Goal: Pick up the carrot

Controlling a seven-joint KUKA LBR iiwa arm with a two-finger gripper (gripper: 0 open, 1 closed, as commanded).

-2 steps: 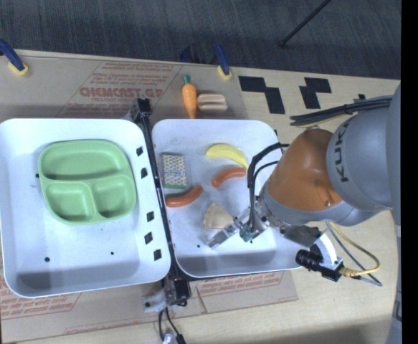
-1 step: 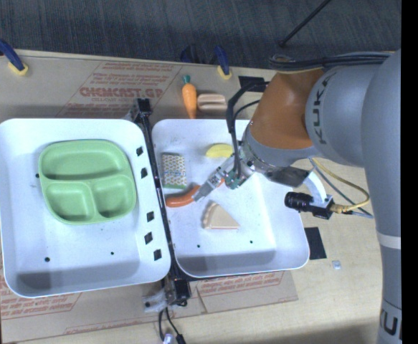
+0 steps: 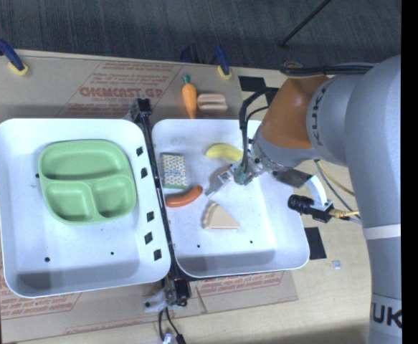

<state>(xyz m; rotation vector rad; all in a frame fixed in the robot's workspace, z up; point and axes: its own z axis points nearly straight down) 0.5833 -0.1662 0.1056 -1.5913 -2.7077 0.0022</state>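
The grey arm [image 3: 352, 120] bends in from three o'clock, its gripper [image 3: 221, 180] low in the right bin [image 3: 287, 242], fingers slightly parted on nothing. The carrot [image 3: 188, 99], smooth orange plastic with a green top, lies outside on the cardboard at twelve o'clock of that bin, beside a layered pink-and-tan block [image 3: 211, 103].

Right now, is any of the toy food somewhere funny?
Yes. The small orange carrot with a green top lies outside both bins, on the cardboard behind the right white bin, next to a pink and tan toy sandwich. The tool is down inside that bin near the orange sausage, away from the carrot.
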